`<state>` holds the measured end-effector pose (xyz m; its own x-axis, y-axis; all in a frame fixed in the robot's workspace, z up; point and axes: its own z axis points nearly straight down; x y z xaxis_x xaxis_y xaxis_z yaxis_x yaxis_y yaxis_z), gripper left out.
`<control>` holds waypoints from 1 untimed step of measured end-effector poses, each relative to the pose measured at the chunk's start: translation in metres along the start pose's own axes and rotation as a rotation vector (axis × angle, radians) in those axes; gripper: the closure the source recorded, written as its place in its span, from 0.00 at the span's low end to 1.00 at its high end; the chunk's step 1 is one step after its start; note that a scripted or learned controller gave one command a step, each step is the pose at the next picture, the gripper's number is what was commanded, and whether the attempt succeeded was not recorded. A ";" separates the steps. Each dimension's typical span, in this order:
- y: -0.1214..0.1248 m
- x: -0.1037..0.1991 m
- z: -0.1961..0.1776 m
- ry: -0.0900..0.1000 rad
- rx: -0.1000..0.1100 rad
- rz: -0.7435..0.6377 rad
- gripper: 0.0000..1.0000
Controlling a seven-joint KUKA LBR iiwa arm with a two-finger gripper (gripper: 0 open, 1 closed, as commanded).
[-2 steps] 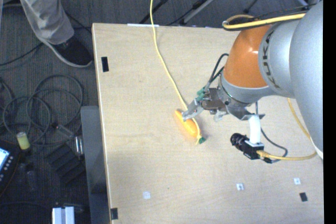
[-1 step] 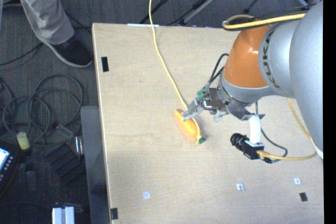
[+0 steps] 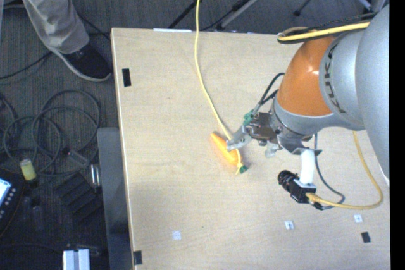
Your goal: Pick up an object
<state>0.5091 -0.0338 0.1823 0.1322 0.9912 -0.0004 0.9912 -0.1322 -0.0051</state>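
**One Object, One Arm: Grasp Assessment**

One small yellow-orange carrot-shaped toy with a green tip point(image 3: 226, 150) lies near the middle of the pale wooden surface point(image 3: 164, 136), well clear of the surface's left edge. A thin yellow cable point(image 3: 198, 41) runs down from the top of the view and ends beside the toy's upper-left end.

Orientation: the toy's long axis runs diagonally, from upper left to lower right. The broad orange end points upper left; the green tip points lower right.

Handling, as a judgement: the toy looks light and probably of smooth plastic or rubber, so it may slip or roll under side pressure. The best hold is across the short axis at the thick middle, with the jaws square to the long axis. The tapered green tip offers little purchase.

Just right of the toy, the two-finger gripper point(image 3: 243, 138) sits low over the surface, one finger touching or nearly touching the toy's upper side. Whether the jaws are released or clenched cannot be told, and no hold on the toy can be confirmed. Further right is the grey arm with its orange band point(image 3: 304, 82).
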 end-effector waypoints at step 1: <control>0.000 0.000 0.000 0.000 0.000 0.000 0.00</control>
<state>0.5091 -0.0340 0.1823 0.1326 0.9912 -0.0007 0.9912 -0.1326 -0.0050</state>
